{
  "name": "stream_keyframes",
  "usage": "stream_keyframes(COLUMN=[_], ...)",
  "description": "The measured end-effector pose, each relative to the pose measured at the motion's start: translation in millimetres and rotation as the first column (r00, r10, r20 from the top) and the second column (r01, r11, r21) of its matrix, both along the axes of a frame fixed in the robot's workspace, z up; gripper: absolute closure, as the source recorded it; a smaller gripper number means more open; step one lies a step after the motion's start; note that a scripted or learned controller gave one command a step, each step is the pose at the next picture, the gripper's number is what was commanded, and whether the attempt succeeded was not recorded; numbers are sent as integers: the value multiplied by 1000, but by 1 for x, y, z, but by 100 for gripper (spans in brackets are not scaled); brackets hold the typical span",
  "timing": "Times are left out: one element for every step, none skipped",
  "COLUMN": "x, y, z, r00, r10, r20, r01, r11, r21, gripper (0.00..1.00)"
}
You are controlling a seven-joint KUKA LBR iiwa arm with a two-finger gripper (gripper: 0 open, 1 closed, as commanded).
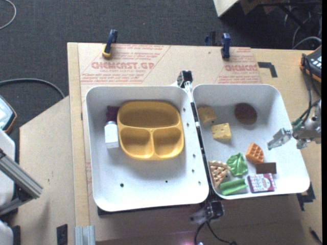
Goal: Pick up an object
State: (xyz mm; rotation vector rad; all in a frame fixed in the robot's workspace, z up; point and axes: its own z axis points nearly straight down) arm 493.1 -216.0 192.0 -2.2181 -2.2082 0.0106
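The waffle piece point(254, 151) is lying in the right bin point(286, 98), nearest the end effector point(286, 137), which is hovering wide apart just right of it, holding nothing; descending squarely is looking wise; cheese point(221, 131) and a leaf point(237, 164) are sharing that bin; the left bin point(97, 101) is carrying a yellow tray point(150, 129).

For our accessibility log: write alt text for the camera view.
Seen from above, the claw hovers at the right edge of the right bin, which holds toy foods including a cheese wedge and a waffle. The left bin holds a yellow divided tray and a small white bottle.
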Motion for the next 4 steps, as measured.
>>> stream_keyframes(x=[3,-1,-2,0], y=[0,3,4,3], z=[7,-57,-110,-96], r00=[1000,1000,1000,1000], r10=[4,4,4,3], r20=[13,5,7,14], r01=[-4,-4,-4,-3], r11=[1000,1000,1000,1000], r21=[-4,0,0,-4], gripper=[0,0,0,100])
